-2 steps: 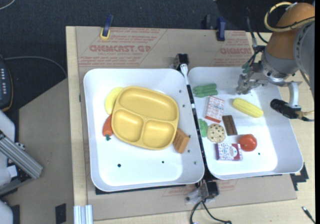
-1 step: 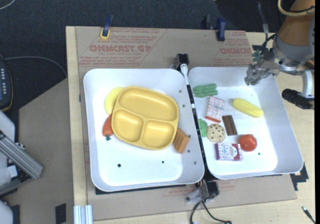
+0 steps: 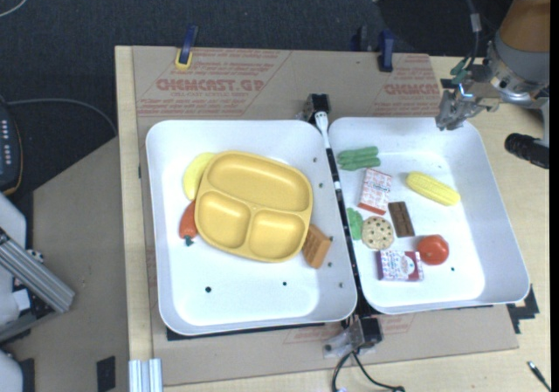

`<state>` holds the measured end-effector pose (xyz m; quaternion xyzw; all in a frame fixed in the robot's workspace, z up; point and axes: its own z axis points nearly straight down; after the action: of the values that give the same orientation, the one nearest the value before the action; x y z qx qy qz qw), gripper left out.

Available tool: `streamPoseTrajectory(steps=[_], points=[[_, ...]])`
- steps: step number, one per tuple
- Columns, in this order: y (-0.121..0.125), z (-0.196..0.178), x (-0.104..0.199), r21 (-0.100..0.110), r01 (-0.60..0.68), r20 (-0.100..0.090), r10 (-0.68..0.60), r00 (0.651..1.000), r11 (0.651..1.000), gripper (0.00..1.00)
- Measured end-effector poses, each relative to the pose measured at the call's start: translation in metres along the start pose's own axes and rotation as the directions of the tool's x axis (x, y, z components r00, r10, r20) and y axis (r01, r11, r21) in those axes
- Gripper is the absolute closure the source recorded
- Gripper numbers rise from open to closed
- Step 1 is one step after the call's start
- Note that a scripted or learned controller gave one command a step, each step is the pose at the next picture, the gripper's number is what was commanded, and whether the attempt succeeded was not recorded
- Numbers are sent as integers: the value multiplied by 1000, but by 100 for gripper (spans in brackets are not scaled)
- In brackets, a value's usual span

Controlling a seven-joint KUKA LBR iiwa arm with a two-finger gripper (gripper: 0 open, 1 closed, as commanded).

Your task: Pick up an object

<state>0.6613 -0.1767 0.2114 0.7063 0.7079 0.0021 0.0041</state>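
Camera view, jaws (image 3: 452, 117) above bin's (image 3: 489, 163) rim, corn (image 3: 432, 189) apart

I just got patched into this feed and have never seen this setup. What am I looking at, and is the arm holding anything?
One camera looks down at a slant on two white bins. The left bin holds a yellow tray, lying over a banana and a red item, with a brown piece beside it. The right bin holds toy food: corn, tomato, cookie, green beans. The arm comes in from the right; its gripper hangs at the right bin's far edge, holding nothing I can see.
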Motion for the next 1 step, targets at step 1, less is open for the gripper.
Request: streamPoseTrajectory(steps=[1], points=[[1, -15, 0, 3, -1, -1, 1, 1000, 1000, 100]])
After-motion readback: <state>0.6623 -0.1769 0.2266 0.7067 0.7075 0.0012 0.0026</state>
